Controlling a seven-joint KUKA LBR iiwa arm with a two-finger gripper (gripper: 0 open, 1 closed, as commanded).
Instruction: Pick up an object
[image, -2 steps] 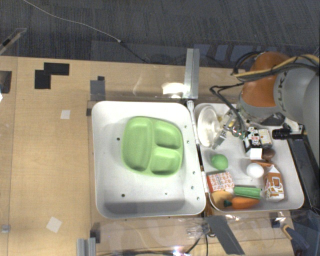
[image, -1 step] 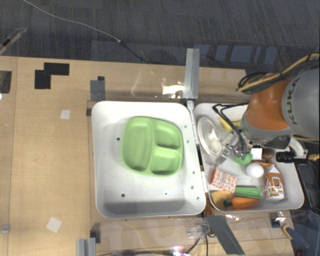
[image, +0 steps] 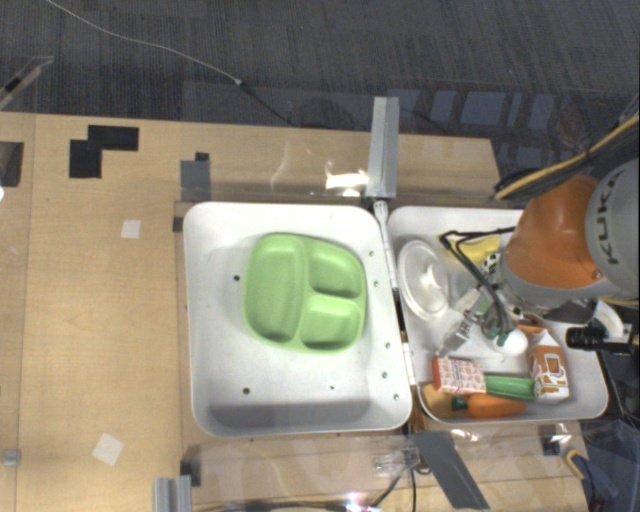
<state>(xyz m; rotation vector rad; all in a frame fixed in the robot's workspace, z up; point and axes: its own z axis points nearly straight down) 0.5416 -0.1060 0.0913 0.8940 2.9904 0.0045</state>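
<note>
The arm (image: 560, 235) reaches into the right bin (image: 598, 402), its gripper (image: 470, 328) low among the clutter, just beside a clear cup (image: 422, 278) and above a red-and-white carton (image: 459, 375), a green item (image: 510, 385) and a carrot (image: 490, 406); whether it is apart or together I cannot tell. The left bin (image: 215, 330) holds a green tray (image: 303, 291). Nothing looks lifted, so the pick seems still to be made, grasp and raise both left.
</note>
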